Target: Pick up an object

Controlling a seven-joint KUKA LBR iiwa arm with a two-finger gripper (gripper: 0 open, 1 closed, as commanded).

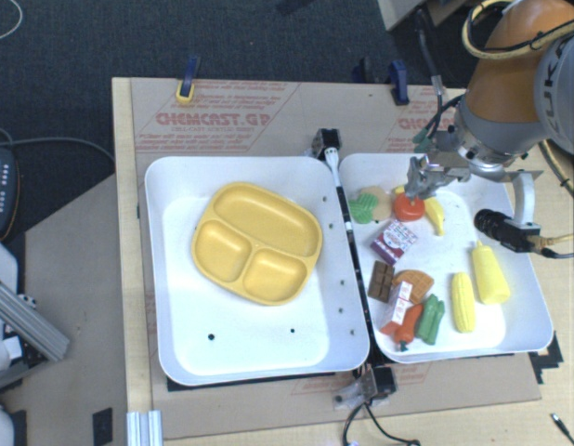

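With the gripper [419,189] directly over the red toy [409,208], finger state undeterminable, you risk nudging the adjacent banana [435,216] or a slipped, empty lift.

Yellow divided tray [257,242]; white bins [176,277]; yellow corn cobs [489,275]; green pepper [430,320]; red tomato [409,207].

Right bin [538,328] is crowded, toys packed close with narrow gaps (upper right corner barest). Left bin [166,249] offers open floor around the yellow divided plate [257,242], widest along its front.
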